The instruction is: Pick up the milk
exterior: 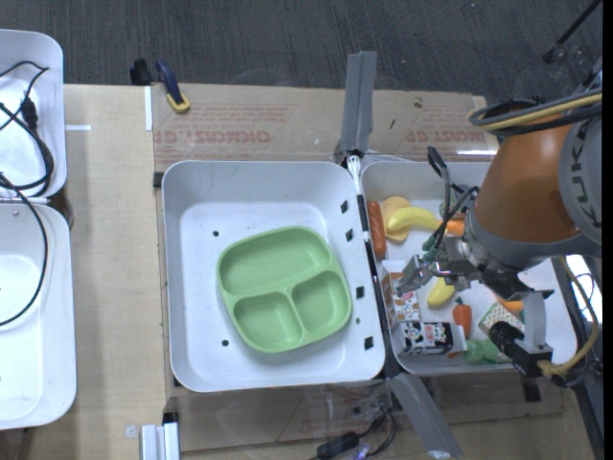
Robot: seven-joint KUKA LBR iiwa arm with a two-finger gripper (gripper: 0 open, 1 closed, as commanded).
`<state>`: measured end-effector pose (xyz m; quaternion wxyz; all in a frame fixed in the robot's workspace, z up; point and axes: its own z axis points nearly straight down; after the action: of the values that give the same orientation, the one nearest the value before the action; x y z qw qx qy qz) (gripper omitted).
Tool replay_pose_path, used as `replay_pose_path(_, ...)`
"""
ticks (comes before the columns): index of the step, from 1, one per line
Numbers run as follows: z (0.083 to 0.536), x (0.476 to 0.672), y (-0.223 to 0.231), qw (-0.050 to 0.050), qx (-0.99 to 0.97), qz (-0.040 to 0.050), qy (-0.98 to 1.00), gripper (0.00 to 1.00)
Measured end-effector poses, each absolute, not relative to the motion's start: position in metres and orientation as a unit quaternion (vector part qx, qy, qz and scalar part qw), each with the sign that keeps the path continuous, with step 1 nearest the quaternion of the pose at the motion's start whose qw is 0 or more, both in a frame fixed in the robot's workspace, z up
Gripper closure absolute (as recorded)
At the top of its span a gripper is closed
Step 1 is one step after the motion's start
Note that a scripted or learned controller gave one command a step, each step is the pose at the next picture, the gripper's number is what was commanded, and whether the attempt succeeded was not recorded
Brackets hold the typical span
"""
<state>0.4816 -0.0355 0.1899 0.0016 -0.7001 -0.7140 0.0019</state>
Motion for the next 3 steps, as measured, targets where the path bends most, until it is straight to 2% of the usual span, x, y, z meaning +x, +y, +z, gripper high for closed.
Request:
replay_pose_path(1,0.191,0.478,-0.030,0.000,-0.769,0.0010,-0.639,0.00)
replay_pose_path(2,0.118,0.476,-0.117,0.002,-0.912,0.0026,-0.410,0.00)
replay_pose_path(3,0.091,0.501,-0.097,0.001,-0.968,0.0019,-0.249,0.00)
